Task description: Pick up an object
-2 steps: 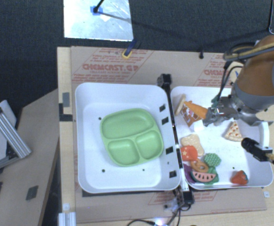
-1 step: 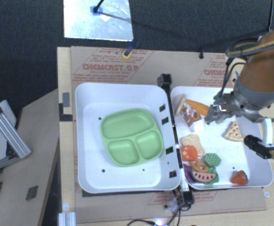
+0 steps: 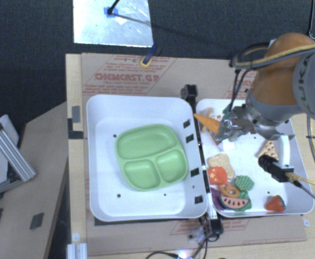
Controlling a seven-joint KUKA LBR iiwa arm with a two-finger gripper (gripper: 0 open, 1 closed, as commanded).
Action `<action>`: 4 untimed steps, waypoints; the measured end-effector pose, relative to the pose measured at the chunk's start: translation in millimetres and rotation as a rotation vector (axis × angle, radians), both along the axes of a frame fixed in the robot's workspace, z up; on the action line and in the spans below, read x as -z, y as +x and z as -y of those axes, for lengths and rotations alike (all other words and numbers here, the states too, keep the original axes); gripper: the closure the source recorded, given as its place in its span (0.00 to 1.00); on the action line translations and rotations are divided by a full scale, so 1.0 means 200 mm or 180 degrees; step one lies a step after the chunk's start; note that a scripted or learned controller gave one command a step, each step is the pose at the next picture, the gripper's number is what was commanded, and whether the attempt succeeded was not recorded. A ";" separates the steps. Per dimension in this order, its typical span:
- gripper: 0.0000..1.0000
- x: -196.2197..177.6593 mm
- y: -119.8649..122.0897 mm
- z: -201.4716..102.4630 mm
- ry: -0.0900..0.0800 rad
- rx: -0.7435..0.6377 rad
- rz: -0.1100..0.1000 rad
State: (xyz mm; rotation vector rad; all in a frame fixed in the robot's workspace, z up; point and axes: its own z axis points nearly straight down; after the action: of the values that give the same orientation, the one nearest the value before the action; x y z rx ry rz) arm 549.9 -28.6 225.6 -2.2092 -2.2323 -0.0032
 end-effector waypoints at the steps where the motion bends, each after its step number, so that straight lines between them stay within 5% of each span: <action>1: 1.00 0.06 0.10 -0.25 -0.0001 0.0001 0.0004; 2: 1.00 -0.05 0.09 -0.21 -0.0005 0.0018 0.0007; 4: 1.00 0.05 0.08 -0.20 -0.0008 0.0027 -0.0002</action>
State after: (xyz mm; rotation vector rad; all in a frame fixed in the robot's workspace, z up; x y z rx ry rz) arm 566.6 10.5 214.9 -2.2195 -2.2239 0.0005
